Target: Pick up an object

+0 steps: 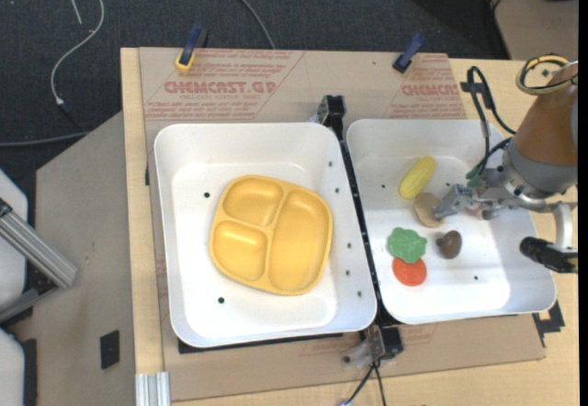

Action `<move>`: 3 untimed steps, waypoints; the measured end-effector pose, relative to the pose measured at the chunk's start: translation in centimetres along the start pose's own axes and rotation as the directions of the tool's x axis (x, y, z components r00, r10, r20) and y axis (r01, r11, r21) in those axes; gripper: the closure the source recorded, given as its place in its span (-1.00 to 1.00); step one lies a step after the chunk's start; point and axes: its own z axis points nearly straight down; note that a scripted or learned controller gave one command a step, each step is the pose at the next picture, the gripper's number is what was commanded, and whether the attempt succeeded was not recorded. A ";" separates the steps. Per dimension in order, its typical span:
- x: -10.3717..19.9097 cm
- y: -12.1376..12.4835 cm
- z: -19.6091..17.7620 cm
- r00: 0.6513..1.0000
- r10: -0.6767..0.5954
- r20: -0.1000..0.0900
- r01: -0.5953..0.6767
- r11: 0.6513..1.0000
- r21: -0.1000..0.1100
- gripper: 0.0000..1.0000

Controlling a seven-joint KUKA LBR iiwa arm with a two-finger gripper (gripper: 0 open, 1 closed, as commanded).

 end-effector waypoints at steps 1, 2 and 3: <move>0.0 0.1 -1.1 1.000 0.000 0.002 0.000 1.000 -0.005 1.00; 0.6 0.2 -7.4 1.000 -0.002 0.003 0.002 1.000 -0.006 1.00; 0.9 0.2 -13.9 1.000 -0.002 0.004 0.002 1.000 -0.008 1.00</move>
